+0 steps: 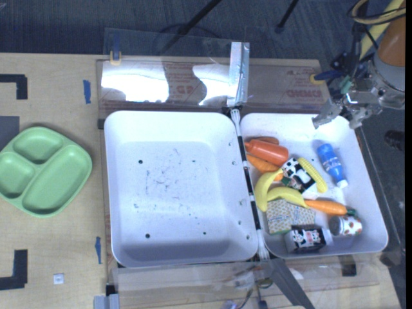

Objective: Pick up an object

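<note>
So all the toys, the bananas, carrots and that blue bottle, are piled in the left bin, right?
Not quite: in the camera view the bananas, carrots and blue bottle are piled in the right bin, not the left one.

glossy white plastic bins; matt green plastic tray; wooden bench

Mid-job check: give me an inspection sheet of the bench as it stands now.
Surface: wooden bench bearing left bin and right bin.
Job's things: right bin holds a blue bottle, bananas, carrot, orange sausage-like toys, cow-patterned items.
Clutter: green divided plate left of the bins.
Grippers: pincer above the right bin's far corner, holding nothing visible.
Cables: yellow loop near the arm.
Surroundings: dark floor, stand legs.
</note>
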`<action>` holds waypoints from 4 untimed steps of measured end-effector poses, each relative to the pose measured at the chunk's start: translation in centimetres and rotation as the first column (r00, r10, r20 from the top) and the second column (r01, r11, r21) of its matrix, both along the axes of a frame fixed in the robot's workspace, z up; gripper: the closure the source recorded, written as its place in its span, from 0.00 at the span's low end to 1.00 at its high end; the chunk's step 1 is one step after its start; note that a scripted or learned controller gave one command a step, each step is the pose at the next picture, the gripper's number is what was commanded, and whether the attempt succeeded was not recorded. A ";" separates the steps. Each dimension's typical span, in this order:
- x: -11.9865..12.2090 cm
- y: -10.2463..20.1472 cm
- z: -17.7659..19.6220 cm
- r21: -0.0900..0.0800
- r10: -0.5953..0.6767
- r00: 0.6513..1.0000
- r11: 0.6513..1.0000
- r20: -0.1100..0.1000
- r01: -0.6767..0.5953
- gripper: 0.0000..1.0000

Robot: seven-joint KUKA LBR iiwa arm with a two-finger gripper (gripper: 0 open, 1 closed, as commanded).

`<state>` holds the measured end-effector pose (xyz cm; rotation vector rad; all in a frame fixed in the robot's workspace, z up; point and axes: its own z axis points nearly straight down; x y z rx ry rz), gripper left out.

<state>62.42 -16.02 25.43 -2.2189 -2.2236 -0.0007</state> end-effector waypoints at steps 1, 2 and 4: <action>-3.1 -6.2 -5.4 -0.001 0.017 1.000 1.000 0.001 -0.017 0.00; -2.9 -6.3 7.5 -0.002 0.038 0.999 0.999 0.003 -0.038 0.00; -0.7 -5.2 -16.2 0.008 0.205 0.979 0.979 0.009 -0.206 0.00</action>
